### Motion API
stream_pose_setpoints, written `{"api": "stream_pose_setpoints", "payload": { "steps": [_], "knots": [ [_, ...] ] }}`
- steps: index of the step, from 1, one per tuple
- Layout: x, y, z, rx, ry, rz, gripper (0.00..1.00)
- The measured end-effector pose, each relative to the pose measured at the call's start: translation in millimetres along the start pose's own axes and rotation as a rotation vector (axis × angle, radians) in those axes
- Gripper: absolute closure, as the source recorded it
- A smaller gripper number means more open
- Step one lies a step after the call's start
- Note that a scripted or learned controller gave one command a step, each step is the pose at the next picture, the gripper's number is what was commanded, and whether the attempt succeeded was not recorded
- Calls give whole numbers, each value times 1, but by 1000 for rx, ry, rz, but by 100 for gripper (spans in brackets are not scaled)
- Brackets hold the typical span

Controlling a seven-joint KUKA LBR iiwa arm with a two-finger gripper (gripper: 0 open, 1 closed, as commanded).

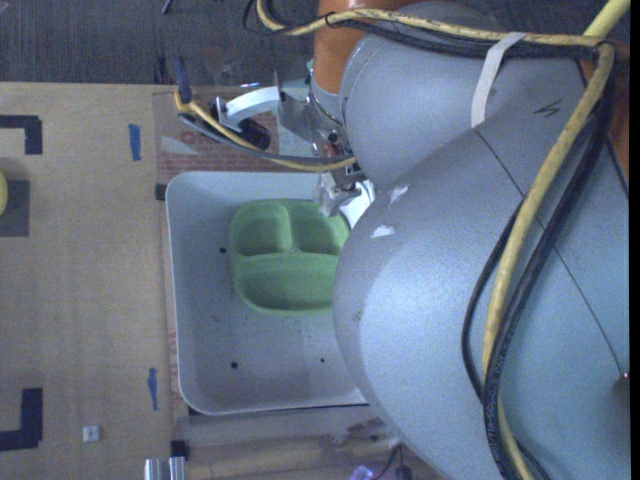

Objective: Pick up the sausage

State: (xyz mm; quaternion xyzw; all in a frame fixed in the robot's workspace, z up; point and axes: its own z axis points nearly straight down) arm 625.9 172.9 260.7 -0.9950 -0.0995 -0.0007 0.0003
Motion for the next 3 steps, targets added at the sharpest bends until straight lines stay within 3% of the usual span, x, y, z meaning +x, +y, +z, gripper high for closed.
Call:
{"api": "stream_pose_setpoints", "payload": {
  "steps": [1, 2, 3],
  "knots": [
    [38, -44, -15, 0, 1, -56, 100],
    [39, -44, 55, 0, -3, 0, 100],
    [44, -44, 67, 1, -2, -2, 100]
  ]
}}
